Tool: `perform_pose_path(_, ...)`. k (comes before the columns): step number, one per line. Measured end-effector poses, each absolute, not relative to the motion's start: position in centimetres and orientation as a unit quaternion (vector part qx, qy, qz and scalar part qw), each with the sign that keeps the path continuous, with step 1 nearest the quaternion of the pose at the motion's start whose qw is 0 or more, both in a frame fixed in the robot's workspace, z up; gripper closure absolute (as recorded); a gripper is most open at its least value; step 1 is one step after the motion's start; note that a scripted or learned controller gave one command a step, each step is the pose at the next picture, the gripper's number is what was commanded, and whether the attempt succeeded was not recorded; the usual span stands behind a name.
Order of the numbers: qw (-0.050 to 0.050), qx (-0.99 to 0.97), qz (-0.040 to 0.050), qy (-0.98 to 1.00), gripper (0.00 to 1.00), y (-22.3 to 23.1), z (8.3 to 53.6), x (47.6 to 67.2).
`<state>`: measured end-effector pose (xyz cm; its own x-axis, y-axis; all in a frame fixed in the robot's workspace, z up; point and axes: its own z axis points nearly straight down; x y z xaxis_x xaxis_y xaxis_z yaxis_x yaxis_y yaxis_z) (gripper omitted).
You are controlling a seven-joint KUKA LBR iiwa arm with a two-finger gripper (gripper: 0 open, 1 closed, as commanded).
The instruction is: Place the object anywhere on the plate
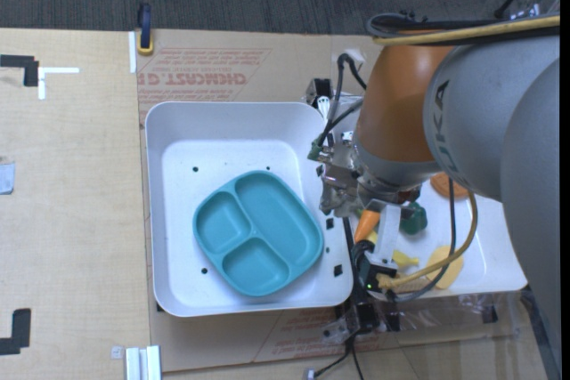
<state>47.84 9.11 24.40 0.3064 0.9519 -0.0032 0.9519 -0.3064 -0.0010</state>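
Pincer [349, 196] is hanging low over the right bin [499, 267], right against its left wall, and whether it is apart or clamped I cannot tell, because the grey and orange arm [445, 120] is covering it from above. Sitting just beneath the wrist is an orange piece [365, 223], which I am judging to be the object for this try; it is lying near the left edge of the right bin, with a green piece [412, 218] just beside it and yellow pieces [438, 268] towards the bin's front edge. Nothing is showing me the orange piece actually gripped, so I am not calling it held. Over in the left bin [169, 191], the teal plate [258, 231] is waiting, tilted on the diagonal, well inside the walls and with nothing on it. Doing this step well is looking like a matter of closing squarely on the orange piece alone, keeping clear of the green neighbour, then rising high enough to be clearing both bin walls before crossing left. Any of the three compartments is counting, so aiming for the plate's middle is giving the most margin.
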Motion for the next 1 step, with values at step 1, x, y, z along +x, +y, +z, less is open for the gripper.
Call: perform_pose_path(1,0.0,0.808,-0.0018,0.589,0.0,9.1,24.39,47.84)
